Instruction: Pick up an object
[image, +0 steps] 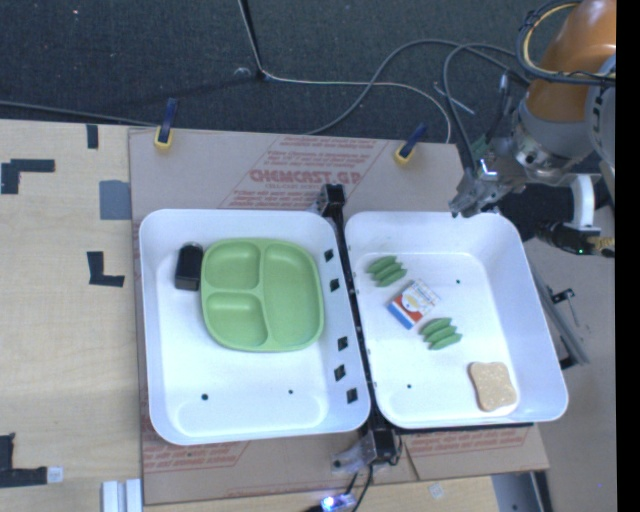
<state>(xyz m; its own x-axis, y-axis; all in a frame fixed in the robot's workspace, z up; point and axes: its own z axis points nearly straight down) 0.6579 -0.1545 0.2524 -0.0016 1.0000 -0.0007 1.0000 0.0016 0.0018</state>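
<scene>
Above the right bin's (520, 250) far corner, my fingers (468, 203) hang; I cannot tell their spread.
Best target: small carton (412, 304), lying apart from both pea pods (385, 269); descend straight.

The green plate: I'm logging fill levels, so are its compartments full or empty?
Empty. The green plate lies flat in the left bin, and all three compartments show bare green, nothing inside.

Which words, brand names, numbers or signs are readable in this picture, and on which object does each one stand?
"CHEMCAST GP": red print on the brown cardboard sheet under the two bins; it reads roughly so, as the letters are soft.
Smaller red lines above and below that print: too blurred to read.
Small red, white and blue packet in the right bin: its print is too small to read.
</scene>
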